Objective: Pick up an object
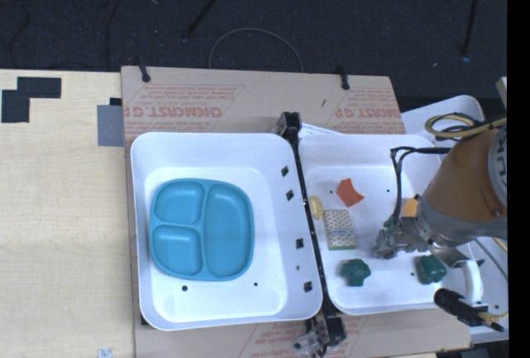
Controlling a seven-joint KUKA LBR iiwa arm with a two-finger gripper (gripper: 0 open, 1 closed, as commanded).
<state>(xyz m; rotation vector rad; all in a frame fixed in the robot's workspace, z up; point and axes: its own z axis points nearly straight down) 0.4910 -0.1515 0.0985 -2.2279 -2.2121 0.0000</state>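
Objects to choose from all lie loose on the floor of the right bin: an orange-red piece, a patterned block, a dark green lump and a second green piece. None looks lifted, so the pick is, by my reading, not yet made. The gripper sits low in that bin between block and second green piece; whether the jaws are apart or together I cannot tell. Bin walls hem the right-hand pieces closely, with more open floor toward the back. The left bin holds a blue divided plate.
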